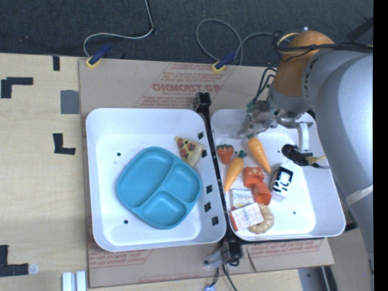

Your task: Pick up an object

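Crowding is my worry: my gripper [256, 125], whose opening I cannot tell, hangs above the carrot [259, 153] in the right bin [327, 214], and could push neighbouring toys instead of grasping.

A light wooden bench top [36, 180] with black tape marks [60, 144] carries a brown printed cardboard sheet [176, 86]. Beyond its far edge lies dark grey carpet [73, 11], where thin grey cables [145, 17] trail to blue-and-yellow clips [97, 56].
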`<move>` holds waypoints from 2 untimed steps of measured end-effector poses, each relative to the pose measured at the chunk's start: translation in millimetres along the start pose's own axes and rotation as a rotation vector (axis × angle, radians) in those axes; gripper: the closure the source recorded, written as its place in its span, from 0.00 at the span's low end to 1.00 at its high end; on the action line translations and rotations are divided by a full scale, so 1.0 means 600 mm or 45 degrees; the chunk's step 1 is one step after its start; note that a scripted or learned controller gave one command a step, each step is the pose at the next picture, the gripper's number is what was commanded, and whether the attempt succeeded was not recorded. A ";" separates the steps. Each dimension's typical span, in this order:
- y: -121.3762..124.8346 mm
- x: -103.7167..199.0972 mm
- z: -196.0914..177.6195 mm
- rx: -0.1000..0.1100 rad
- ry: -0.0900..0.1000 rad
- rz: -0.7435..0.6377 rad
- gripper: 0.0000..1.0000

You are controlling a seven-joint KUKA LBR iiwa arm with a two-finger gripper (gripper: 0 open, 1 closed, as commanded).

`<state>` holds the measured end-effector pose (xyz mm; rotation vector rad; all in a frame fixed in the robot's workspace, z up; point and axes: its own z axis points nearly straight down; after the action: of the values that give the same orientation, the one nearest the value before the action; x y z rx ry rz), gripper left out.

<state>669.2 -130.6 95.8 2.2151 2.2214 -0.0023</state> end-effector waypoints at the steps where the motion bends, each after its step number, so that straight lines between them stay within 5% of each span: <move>1: 0.000 0.000 0.000 0.000 -0.001 0.000 0.00; 2: 0.000 0.000 -0.017 0.000 -0.003 -0.002 1.00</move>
<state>669.3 -130.6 105.8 2.2129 2.2219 -0.0049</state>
